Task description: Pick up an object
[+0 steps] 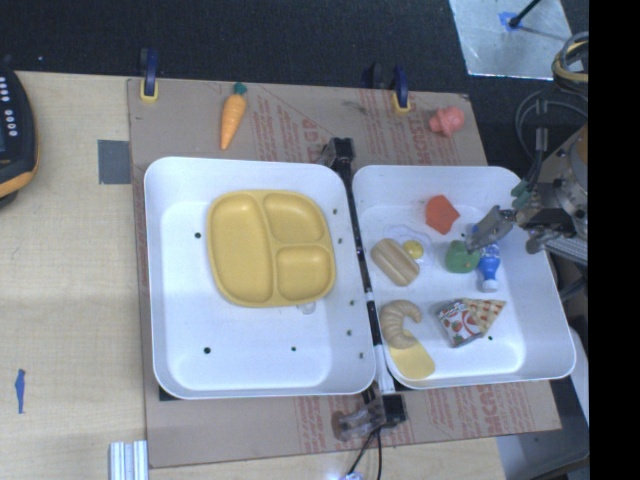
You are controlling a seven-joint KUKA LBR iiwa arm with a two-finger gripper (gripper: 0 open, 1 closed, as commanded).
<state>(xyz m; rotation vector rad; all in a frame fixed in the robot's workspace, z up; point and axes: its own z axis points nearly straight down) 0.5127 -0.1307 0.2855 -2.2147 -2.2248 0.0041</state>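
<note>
mostly cropped arm; gripper [497, 224] near green object [461, 258] (finger state unclear).

Faint red printing on the cardboard sheet [300, 118] under the bins, too blurred to read

Two white bins [170, 368]; one yellow divided plate [270, 246]; seven toy foods in the right bin [545, 353]; one carrot [232, 116].

Glossy smooth white plastic bins [180, 368], matt yellow plastic divided plate [270, 246], matt brown cardboard underlay [300, 118]
</note>
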